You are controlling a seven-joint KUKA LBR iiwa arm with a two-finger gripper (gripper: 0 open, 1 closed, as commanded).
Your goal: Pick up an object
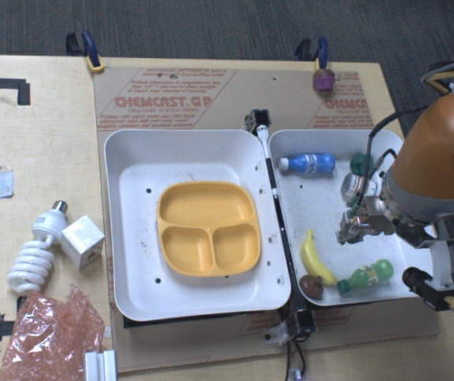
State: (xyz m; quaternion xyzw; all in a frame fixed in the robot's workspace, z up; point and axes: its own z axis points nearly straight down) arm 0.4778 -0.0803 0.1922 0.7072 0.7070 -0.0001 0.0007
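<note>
The right bin point(322, 205) holds a small blue and white bottle point(307, 163) near its back wall, a yellow banana point(316, 259) with a brown tip at the front, and a green bottle point(365, 276) lying beside the banana. A dark green object point(361, 164) sits partly hidden behind the arm. My gripper point(354, 230) hangs low over the right side of this bin, above the green bottle and right of the banana. Nothing shows between its fingers.
The left bin point(132, 236) contains a yellow three-compartment tray point(209, 228). Left of the bins on the bench lie a spiral light bulb point(36, 248), a white cube point(82, 241) and crumpled pink plastic point(48, 336). Clamps and a purple object point(324, 79) stand along the back edge.
</note>
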